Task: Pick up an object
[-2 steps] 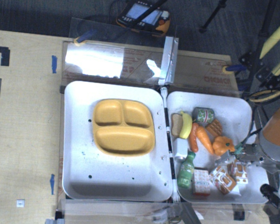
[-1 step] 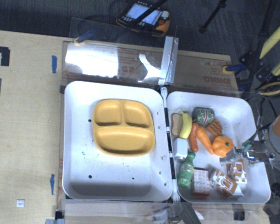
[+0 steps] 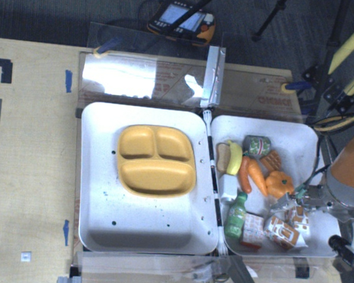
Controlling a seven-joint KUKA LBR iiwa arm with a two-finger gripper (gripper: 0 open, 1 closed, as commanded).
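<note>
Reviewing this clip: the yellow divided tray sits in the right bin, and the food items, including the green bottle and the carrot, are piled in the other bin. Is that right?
Not quite. The camera view shows the yellow divided tray in the left bin, not the right one. The food items, including the green bottle and the carrot, are piled in the right bin.

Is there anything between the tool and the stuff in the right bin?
Nothing visible blocks it. The tool sits low in the right bin, right above a clear packet and beside the orange. The carrots and green bottle lie further left, uncovered.
</note>
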